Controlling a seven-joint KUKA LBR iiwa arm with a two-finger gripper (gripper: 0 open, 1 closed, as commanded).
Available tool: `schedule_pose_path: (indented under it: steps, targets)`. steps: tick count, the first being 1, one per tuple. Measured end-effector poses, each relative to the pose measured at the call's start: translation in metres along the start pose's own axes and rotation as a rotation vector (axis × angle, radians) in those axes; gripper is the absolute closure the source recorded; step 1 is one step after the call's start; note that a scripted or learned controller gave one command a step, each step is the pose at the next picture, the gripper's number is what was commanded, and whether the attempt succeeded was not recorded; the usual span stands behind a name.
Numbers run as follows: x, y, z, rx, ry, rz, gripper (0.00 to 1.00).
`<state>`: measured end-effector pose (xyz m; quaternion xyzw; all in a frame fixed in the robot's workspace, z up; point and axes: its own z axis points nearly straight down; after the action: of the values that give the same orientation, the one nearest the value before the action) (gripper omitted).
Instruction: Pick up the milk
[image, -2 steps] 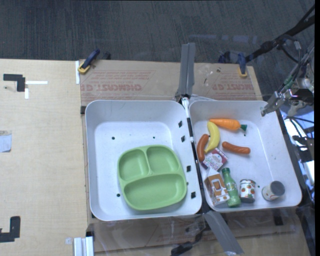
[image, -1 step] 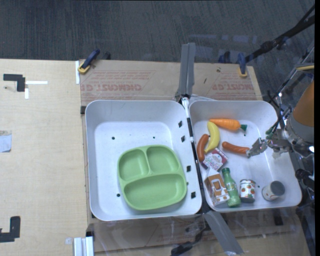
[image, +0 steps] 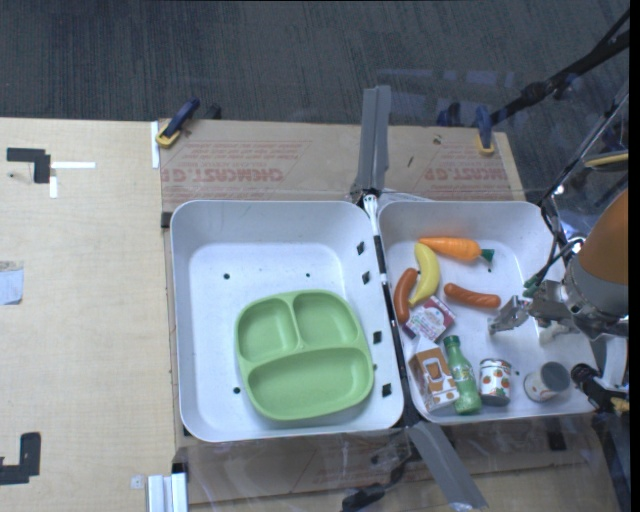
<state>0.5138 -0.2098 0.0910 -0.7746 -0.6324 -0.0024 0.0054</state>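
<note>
Over the right white bin (image: 520, 235), my gripper (image: 505, 320) hangs at the right side; jaws look spread, pinching nothing. Small brown-and-white milk carton (image: 432, 377) lies flat near the bin's front wall, touching the green plastic bottle (image: 461, 376), well left of me. Nothing lifted yet. Whole pick remains: move over carton, descend, close, raise.

Arm low at right, hand (image: 512, 315) pointing left.
</note>
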Motion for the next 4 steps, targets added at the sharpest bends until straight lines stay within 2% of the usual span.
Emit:
schedule_pose_path:
  steps: [1, 2, 3, 4]
  targets:
    - [-0.005, -0.034, -0.001, -0.001, 0.000, 0.135, 0.00]
    - [-0.007, -0.033, -0.010, -0.003, -0.005, 0.139, 1.00]
    - [0.012, -0.030, -0.113, -0.006, -0.011, 0.541, 1.00]
    - [-0.005, -0.022, -0.186, -0.005, -0.012, 0.360, 1.00]
